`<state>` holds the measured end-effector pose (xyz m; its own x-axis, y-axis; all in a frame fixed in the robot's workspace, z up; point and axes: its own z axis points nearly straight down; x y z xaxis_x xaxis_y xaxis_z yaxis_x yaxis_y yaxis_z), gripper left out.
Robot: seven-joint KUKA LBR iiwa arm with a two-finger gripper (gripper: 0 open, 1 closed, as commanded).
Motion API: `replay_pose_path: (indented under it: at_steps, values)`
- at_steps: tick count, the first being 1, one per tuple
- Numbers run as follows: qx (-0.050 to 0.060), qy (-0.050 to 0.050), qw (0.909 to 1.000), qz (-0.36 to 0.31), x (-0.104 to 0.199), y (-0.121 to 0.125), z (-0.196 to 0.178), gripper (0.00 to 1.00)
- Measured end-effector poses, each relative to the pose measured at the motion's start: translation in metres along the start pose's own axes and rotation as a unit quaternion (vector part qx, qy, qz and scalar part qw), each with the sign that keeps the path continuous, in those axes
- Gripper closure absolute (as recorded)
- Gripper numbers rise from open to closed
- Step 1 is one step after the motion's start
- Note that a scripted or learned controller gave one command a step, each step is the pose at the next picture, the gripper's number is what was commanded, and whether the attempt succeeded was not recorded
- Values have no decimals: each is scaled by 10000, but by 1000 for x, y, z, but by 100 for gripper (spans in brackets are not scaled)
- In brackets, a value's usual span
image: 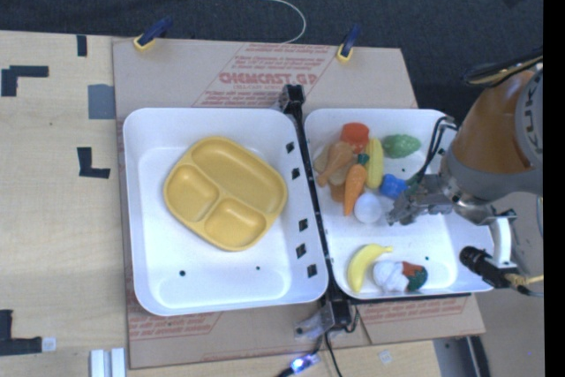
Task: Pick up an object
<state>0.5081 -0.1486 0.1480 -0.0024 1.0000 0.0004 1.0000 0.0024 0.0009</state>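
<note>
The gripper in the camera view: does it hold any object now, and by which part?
It cannot be told. The gripper is low in the right bin, beside the white ball and blue piece, but nothing shows between its fingers.

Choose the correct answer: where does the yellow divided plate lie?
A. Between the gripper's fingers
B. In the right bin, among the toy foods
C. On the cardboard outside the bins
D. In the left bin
D: the yellow plate lies flat in the left bin, apart from the toy foods.
</note>
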Motion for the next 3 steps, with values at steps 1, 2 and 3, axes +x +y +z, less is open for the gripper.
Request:
replay_pose_path:
  at_steps: [1,2,3]
  values:
    - [-14,-6,10000,1,1,4,-62,100]
    - [5,0,10000,3,2,4,-77,100]
    - [13,1,10000,2,43,26,-85,100]
